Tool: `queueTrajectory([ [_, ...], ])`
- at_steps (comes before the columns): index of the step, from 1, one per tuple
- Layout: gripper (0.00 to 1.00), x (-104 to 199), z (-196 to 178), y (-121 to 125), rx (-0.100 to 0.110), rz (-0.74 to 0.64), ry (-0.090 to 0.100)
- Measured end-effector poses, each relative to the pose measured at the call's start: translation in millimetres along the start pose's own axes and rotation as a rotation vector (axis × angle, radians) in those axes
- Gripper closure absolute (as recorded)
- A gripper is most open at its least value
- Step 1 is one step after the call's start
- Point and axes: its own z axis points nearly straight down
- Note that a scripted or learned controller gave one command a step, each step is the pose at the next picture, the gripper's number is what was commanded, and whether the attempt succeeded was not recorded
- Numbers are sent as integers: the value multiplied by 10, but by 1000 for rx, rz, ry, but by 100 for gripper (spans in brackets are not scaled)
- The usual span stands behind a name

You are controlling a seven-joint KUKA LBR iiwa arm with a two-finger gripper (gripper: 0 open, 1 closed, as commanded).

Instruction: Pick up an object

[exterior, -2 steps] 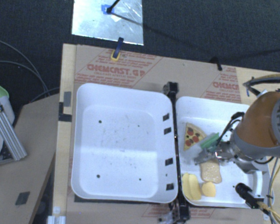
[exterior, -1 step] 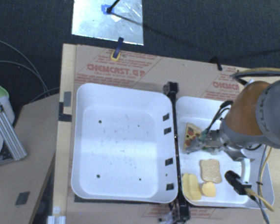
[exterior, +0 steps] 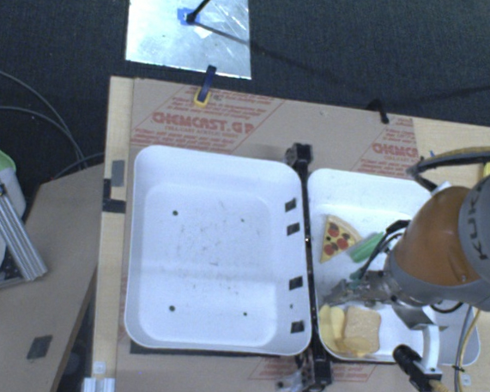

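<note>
The right bin (exterior: 358,189) holds a toy pizza slice (exterior: 338,238) near its left wall, with a green object (exterior: 367,246) just right of it, partly under the arm. A tan slice of bread (exterior: 361,330) lies at the bin's front, with a yellow piece (exterior: 331,320) at its left. My gripper (exterior: 355,289) reaches down between the pizza slice and the bread, low over the bin floor. The grey and orange arm (exterior: 447,249) hides the right half of this bin.
The left bin (exterior: 214,252) sits beside the right one, with a black divider with clips (exterior: 299,239) between them. Cardboard (exterior: 235,121) lies under both bins. A metal sheet (exterior: 191,22) lies on the floor behind.
</note>
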Motion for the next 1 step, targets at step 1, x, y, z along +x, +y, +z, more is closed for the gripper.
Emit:
queueTrajectory([
  [1,100,-1,-112,43,-8,-3,-1],
])
